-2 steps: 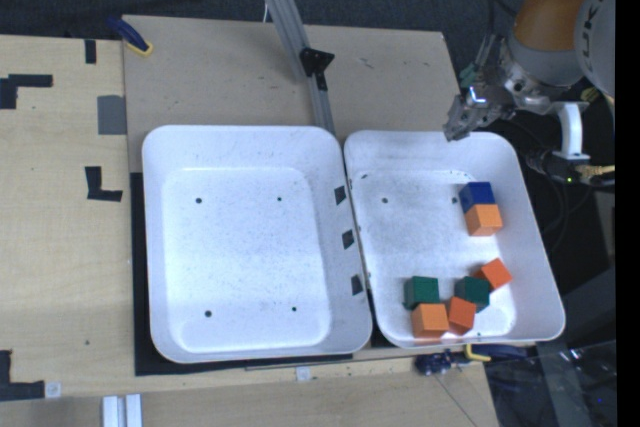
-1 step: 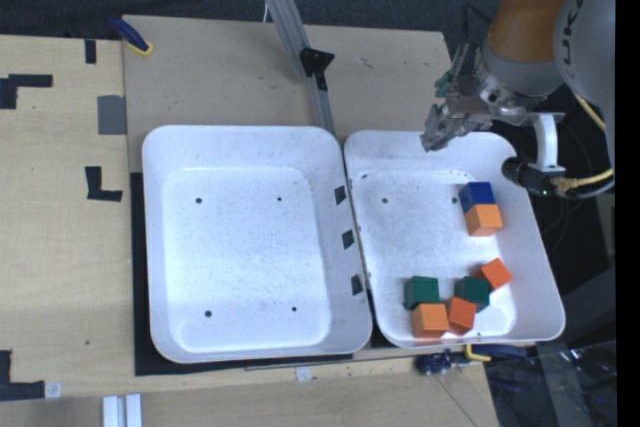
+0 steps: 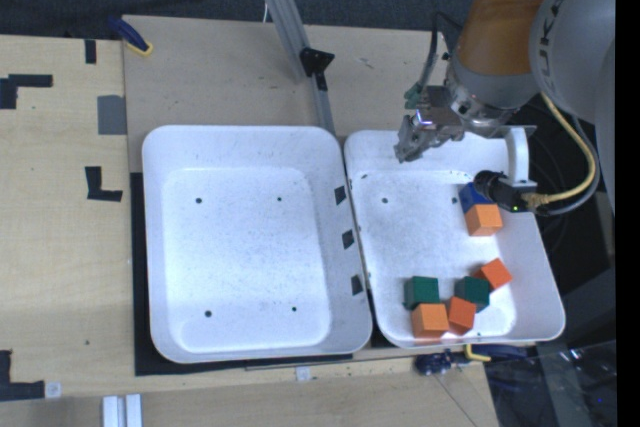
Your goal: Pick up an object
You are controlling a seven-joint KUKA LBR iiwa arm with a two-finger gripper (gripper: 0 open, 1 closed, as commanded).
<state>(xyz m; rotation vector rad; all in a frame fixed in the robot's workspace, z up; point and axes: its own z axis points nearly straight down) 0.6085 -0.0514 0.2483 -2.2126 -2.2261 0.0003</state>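
Observation:
The right bin (image 3: 400,245) holds several small blocks. An orange block (image 3: 484,219) lies by its right wall with a blue block (image 3: 470,196) just behind it. Near the front lie two green blocks (image 3: 422,290) (image 3: 473,291) and three orange ones (image 3: 430,319) (image 3: 461,313) (image 3: 495,272). My gripper (image 3: 412,148) hangs over the far left corner of the right bin, well away from the blocks, and nothing shows between its fingers.
The left bin (image 3: 160,215) stands beside the right one. A grey metal rail (image 3: 285,10) slants down to the gap between the bins at the back. Black tape marks lie on the bench at the left.

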